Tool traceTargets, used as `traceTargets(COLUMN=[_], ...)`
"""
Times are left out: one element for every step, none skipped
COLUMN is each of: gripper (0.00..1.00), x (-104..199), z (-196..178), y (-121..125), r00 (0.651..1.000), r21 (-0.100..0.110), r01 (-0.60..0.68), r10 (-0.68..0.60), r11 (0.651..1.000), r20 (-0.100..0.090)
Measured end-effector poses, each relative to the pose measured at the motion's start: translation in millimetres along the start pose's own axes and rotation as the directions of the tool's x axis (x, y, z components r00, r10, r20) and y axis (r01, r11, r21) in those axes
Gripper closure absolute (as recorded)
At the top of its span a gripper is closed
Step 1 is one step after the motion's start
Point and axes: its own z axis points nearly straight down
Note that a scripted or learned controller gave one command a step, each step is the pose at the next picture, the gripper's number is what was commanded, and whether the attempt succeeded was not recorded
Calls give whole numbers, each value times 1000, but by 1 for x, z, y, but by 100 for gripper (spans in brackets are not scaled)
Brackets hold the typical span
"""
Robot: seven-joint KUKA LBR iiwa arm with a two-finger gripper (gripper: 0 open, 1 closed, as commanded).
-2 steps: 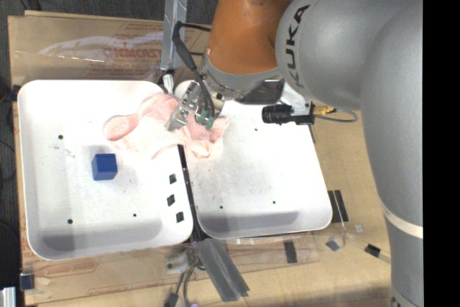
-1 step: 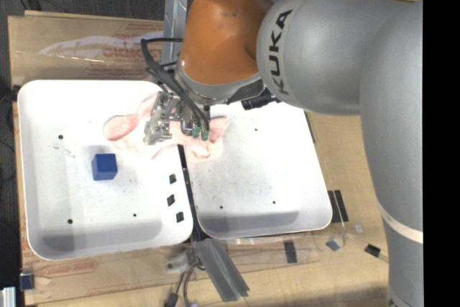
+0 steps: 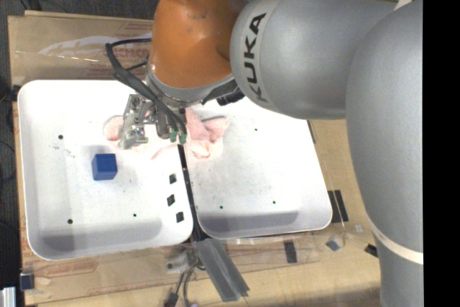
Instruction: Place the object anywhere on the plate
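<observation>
A small blue cube (image 3: 105,166) lies on the floor of the left bin (image 3: 43,154), left of centre. My gripper (image 3: 131,133) hangs over the upper right part of that bin, above and to the right of the cube and apart from it. Nothing can be seen in its grasp. A pale pink patch (image 3: 113,128) peeks out just left of the gripper. Another pale pink shape (image 3: 207,131), perhaps the plate, lies at the upper left of the right bin (image 3: 273,183). The wrist hides most of it.
The arm's orange band (image 3: 190,36) and grey body (image 3: 323,47) cover the back of both bins. The inner walls of the two bins meet in a ridge (image 3: 183,183) with black marks. Cardboard (image 3: 65,47) lines the bench around the bins.
</observation>
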Motion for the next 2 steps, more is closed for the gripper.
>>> traceTargets(gripper=[100, 0], x=[24, 23], z=[0, 0], y=[47, 46], r00=[1000, 1000], r21=[1, 1], r01=[2, 1], r10=[-2, -1], r11=[1000, 1000], r20=[-4, -4])
